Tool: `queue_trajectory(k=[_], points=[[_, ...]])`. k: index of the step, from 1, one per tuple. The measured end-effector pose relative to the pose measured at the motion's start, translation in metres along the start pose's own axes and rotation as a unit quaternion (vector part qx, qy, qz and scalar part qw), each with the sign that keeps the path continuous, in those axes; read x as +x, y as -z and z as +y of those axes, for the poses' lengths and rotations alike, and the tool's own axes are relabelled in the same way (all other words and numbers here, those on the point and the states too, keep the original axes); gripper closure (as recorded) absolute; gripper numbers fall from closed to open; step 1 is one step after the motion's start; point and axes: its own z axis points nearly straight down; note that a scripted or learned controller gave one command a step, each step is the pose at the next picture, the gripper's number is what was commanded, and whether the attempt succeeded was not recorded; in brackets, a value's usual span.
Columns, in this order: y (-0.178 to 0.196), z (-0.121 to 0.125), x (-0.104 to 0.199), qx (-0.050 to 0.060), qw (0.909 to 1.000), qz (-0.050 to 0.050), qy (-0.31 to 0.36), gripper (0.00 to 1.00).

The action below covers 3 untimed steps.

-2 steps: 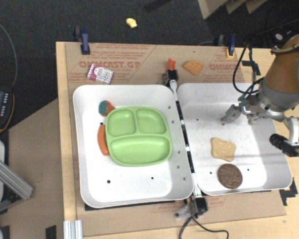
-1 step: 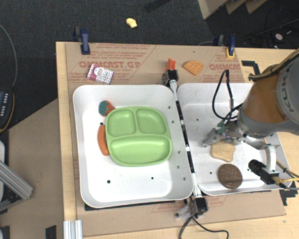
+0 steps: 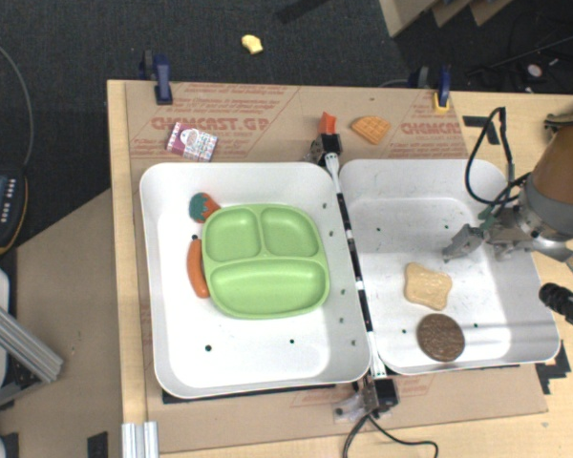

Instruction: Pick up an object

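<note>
**Gripper low over the right bin, nothing in its fingers**

Over the right-hand part of the shallow white right bin [image 3: 401, 184], the grey two-finger gripper [image 3: 470, 239] hangs from the grey arm [image 3: 554, 198] with its fingers spread apart; nothing sits between them, and the nearest finger [image 3: 456, 247] points toward the bin's middle.

Just below and to the left of it lies the pale tan biscuit-like piece [image 3: 428, 286], its long axis running from upper left to lower right, clear of the fingers. Near it, closer to the front rim, rests the round dark brown disc [image 3: 440, 337], apart from the biscuit. Bare white floor lies open across the bin's upper left half.

The shallow white left bin [image 3: 172, 332] holds a light green three-compartment plastic tray [image 3: 264, 260]; an orange sausage-shaped toy [image 3: 197, 266] lies lengthwise along the tray's left edge, and a small teal-and-red round toy [image 3: 203, 206] sits at the tray's upper left corner. That bin's front strip is bare.
</note>
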Motion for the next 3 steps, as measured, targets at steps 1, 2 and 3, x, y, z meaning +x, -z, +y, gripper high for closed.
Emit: queue_trajectory(k=[1, 2, 3], points=[[0.011, -0.003, 0.081, 0.003, 1.0, 0.005, 0.006, 0.0], [-0.052, -0.005, 0.048, 0.006, 1.0, 0.004, 0.001, 0.0], [-0.049, -0.055, 0.06, 0.005, 1.0, 0.004, 0.002, 0.0]])
